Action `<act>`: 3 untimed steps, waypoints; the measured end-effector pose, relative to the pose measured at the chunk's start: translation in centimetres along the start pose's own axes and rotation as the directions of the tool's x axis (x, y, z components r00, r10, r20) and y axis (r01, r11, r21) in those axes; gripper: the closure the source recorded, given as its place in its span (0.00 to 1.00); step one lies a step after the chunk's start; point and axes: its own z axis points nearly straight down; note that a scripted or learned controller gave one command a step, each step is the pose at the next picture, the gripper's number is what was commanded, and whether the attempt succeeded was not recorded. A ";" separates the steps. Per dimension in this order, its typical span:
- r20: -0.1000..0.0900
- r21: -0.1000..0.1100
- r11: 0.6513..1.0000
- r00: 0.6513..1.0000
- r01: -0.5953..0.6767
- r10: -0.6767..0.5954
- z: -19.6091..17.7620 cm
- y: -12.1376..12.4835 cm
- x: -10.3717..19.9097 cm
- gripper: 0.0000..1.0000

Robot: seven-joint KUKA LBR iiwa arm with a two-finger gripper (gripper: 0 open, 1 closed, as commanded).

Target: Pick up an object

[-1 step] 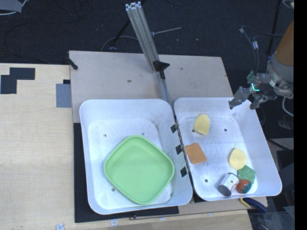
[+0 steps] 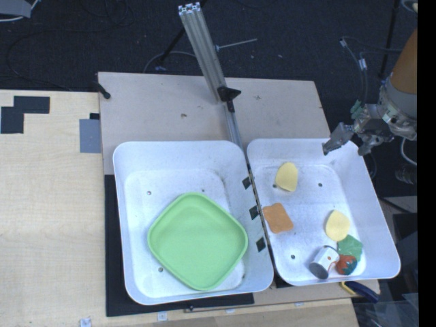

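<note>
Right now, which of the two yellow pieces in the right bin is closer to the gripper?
The upper yellow piece, near the bin's back left; the other yellow piece lies lower, beside the green item. The gripper hovers over the bin's top right rim.

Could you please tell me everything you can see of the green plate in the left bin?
The green plate is pale green, squarish with rounded corners and a raised rim, and looks like smooth plastic. It lies flat, right way up and turned at an angle, on the floor of the left bin, toward its near side. Nothing rests on it.
</note>
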 end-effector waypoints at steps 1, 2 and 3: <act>-0.001 0.006 1.000 1.000 0.001 -0.001 6.3 0.1 0.1 0.00; -0.001 0.005 1.000 1.000 0.001 -0.001 12.5 -0.6 0.4 0.00; -0.001 0.005 1.000 1.000 0.001 -0.001 17.8 -0.7 0.5 0.00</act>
